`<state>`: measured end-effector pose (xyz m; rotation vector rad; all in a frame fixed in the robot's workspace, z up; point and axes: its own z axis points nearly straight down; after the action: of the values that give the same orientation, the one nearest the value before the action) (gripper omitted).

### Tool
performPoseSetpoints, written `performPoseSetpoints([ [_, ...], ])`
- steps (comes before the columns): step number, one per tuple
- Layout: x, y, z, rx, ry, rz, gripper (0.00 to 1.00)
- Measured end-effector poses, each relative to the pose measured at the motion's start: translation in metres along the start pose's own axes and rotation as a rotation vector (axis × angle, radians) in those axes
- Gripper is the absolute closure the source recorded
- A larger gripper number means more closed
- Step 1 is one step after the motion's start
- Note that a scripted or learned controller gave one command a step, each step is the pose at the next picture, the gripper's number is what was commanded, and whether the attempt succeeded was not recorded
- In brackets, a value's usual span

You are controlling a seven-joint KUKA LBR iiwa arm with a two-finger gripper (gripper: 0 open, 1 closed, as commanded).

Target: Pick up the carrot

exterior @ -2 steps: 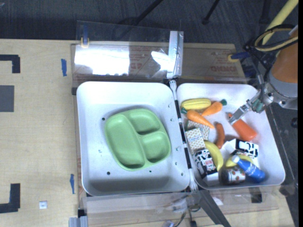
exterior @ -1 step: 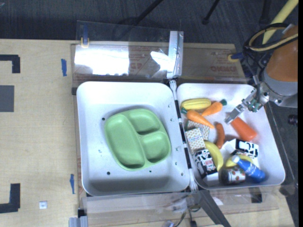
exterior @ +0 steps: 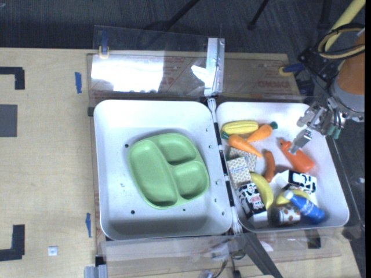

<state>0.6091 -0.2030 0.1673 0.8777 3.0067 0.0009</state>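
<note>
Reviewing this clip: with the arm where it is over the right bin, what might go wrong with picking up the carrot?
1. The pincer hangs over an orange item at the right, while two carrot-like pieces lie further left; it may take the wrong one.
2. Those pieces touch each other and the yellow corn, so a grasp could catch or push a neighbour.
3. The right bin is crowded; a banana and a blue bottle lie nearby and may get knocked.

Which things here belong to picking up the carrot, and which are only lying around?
For the job:
- carrot, right bin
- gripper, above that bin

Lying about:
- a second carrot-like orange piece beside it; which one is meant, I cannot tell
- corn cob
- banana
- blue bottle
- green divided plate, left bin
</note>
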Motion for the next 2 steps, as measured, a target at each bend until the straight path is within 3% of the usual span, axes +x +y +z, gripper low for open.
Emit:
performPoseSetpoints([
  [1, -0.012, 0.015, 0.01, 0.0, 0.001, 0.026, 0.0],
  [2, 0.011, -0.019, 0.0, 0.001, 0.007, -0.252, 0.0],
])
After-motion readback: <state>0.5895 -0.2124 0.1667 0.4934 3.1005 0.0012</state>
